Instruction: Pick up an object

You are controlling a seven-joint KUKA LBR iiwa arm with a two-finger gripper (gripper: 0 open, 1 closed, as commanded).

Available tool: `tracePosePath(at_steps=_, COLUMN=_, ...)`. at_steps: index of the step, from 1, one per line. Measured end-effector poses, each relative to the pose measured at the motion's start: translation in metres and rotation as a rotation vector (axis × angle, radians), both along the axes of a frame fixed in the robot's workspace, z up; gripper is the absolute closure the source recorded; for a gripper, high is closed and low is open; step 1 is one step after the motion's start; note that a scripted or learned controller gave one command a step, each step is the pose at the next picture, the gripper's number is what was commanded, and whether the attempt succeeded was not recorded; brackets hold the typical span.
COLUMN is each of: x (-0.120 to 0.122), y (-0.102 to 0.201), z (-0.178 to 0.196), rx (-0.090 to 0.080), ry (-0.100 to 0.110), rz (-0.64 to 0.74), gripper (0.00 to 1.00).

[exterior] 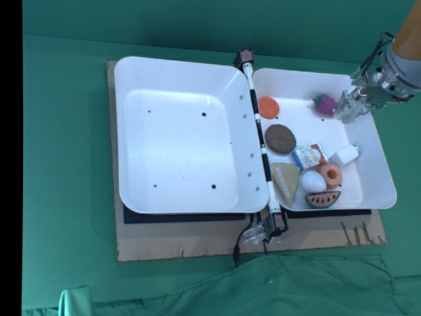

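White plastic left bin point(181, 137) fills your centre-left; the right bin point(378, 176) holds the toy food. Your gripper point(346, 108) hovers upper right, fingers' spread impossible to tell, just beside the purple berry toy point(325, 104).

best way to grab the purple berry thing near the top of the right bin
Grip the purple berry across its rounded body, coming straight down from above. It lies by itself near the far side of the right bin, apart from the orange disc and the crowded toys nearer the front, so there should be room around it. The claw is beside it already, on its right.
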State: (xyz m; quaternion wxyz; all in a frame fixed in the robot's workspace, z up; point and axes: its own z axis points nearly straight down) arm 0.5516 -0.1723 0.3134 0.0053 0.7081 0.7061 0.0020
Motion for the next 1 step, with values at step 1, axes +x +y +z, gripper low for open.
tracePosePath(at_steps=1, x=-0.0079, y=-0.0071, z=0.0585, rx=-0.001, ry=-0.002, rz=-0.001, gripper=1.00)
